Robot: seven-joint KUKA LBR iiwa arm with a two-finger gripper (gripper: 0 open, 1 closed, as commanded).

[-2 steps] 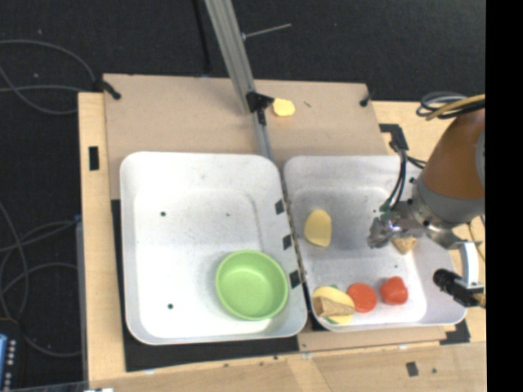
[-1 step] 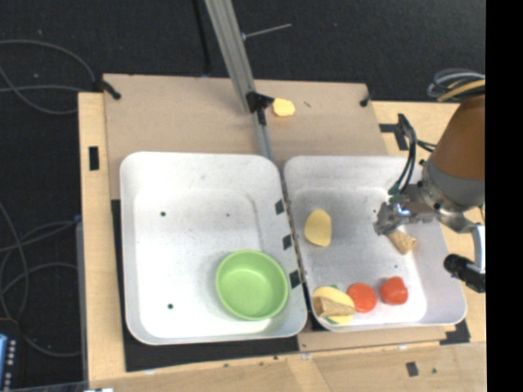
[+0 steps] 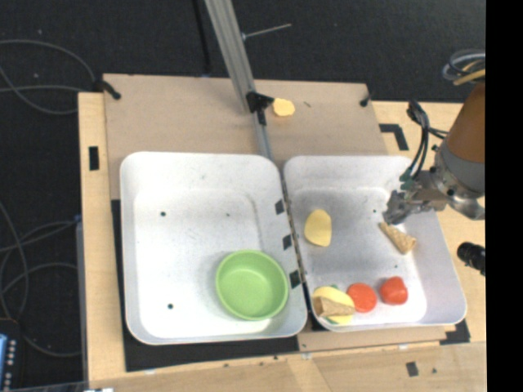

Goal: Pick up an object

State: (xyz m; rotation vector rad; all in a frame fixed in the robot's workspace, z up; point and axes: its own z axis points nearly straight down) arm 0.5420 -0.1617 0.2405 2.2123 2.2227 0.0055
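Two bins sit side by side; the gripper (image 3: 398, 207) hangs over the right bin (image 3: 351, 178), near its far right wall. Just below the fingertips lies a tan wedge-shaped piece (image 3: 397, 238), close but seemingly not touching, and nothing is seen between the fingers. Whether they are spread or closed I cannot tell; the view there is too dark and small. Left of the fingers rests a yellow piece (image 3: 319, 227); further toward the near rim sit two red pieces (image 3: 378, 294). By my reading, no pick is made yet: descent, closing and lifting all remain.
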